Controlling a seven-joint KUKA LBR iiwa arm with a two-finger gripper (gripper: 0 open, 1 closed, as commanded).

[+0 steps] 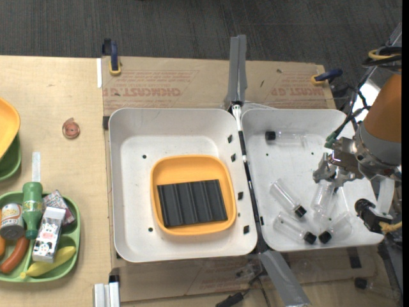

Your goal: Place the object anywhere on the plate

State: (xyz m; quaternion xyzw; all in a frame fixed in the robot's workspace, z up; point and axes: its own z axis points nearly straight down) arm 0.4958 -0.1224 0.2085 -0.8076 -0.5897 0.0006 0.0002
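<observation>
In the camera view, the grey arm with its orange band is seen reaching in from the right, and its end effector is poised over the right shallow white bin, among several clear plastic tubes with black caps. One tube lies directly beneath the end effector, its long axis running roughly from the end effector toward the near rim; another tube lies just to the left of it on a slant, two more rest near the bin's front edge, and one lies well apart toward the far wall. The orange square plate, bearing a dark ribbed insert, sits in the left white bin, so the carry is judged to run leftward across the divider between the bins. Whether the end effector is released or clenched cannot be told, since the transparent tubes blur into the white floor and the metal parts overlap them; no tube can be confirmed as grasped. The arm's upper part is cut off at the frame's right.
</observation>
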